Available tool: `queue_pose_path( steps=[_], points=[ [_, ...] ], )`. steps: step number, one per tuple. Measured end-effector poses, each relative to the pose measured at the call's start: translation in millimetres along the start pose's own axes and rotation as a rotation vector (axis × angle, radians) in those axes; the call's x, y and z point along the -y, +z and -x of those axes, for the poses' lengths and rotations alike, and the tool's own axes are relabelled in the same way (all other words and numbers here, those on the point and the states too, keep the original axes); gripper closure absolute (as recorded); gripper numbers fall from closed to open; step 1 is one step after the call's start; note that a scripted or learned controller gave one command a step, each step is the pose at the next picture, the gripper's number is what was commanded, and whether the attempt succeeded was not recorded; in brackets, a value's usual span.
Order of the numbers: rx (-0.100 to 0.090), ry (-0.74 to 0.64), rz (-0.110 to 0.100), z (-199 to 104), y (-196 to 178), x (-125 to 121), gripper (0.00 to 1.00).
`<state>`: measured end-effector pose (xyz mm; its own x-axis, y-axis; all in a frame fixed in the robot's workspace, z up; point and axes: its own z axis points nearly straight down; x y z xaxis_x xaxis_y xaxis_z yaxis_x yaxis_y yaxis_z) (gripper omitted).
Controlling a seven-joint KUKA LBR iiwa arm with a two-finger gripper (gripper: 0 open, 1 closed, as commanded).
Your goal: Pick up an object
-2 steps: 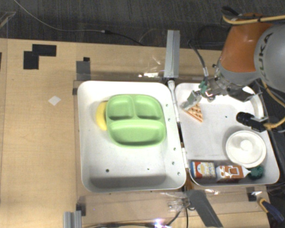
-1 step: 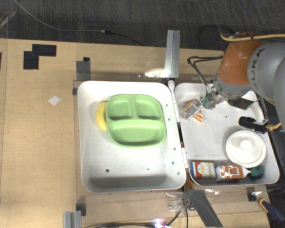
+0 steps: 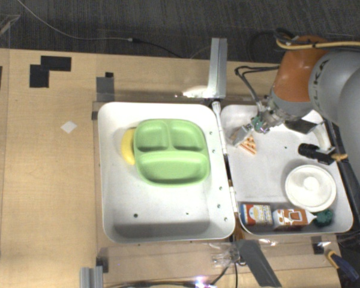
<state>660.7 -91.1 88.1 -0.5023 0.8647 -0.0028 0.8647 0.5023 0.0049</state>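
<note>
Pale wooden desk (image 3: 42, 179) with two white bins, hand (image 3: 256, 123) low at eleven o'clock in the right bin (image 3: 258, 179), just beside a small orange-and-white object (image 3: 248, 144) at its seven o'clock, grip state impossible to tell, nothing visibly lifted, whole pick apparently left.

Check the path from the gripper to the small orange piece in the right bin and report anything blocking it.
Nothing visible blocks it. The gripper hangs over the right bin's upper left corner, with the orange piece directly beside and below it. The white bowl and carton lie well away.
</note>
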Motion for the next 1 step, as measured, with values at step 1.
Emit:
queue_pose_path(
  steps=[1],
  points=[
    [0.003, -0.083, 0.005, -21.7, -100.9, -19.5, 0.0]
  ],
)
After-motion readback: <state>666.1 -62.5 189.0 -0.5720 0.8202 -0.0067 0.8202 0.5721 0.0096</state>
